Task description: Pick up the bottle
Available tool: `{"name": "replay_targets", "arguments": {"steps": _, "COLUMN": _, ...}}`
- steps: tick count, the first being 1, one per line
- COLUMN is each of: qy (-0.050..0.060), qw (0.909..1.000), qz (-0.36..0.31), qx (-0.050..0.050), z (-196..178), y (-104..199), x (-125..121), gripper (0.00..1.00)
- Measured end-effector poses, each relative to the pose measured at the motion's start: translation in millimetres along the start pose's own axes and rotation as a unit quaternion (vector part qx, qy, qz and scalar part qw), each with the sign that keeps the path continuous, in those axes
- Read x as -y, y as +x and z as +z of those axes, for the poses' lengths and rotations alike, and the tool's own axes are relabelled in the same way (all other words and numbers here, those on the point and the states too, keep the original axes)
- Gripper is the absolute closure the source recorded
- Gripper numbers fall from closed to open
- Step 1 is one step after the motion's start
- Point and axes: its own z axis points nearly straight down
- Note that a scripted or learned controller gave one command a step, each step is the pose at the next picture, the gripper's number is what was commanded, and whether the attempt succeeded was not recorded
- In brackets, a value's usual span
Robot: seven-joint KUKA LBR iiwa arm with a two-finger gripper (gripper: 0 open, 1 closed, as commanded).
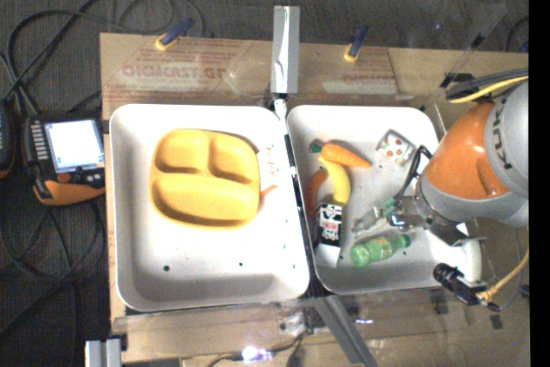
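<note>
The green bottle (379,250) is found lying on its side at the near edge of the right bin (365,280), just right of a small dark carton (330,223). The gripper (397,213) is positioned just above and beyond it, among clear wrapping; its opening and any contents cannot be told from this view. A grasp across the bottle's body, square to its long axis, is advised (the bin wall lies close). The banana (340,181) and carrot (345,155) are well apart.
</note>
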Motion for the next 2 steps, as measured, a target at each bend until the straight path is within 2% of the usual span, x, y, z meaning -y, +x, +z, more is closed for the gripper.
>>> {"name": "replay_targets", "arguments": {"steps": 1, "qy": 0.009, "qw": 0.9945, "qz": -0.104, "qx": -0.006, "z": -88.1, "y": 31.2, "x": 2.9, "gripper": 0.0}}
{"name": "replay_targets", "arguments": {"steps": 2, "qy": 0.009, "qw": 0.9869, "qz": -0.161, "qx": -0.006, "z": -93.3, "y": 63.7, "x": 2.3, "gripper": 0.0}}
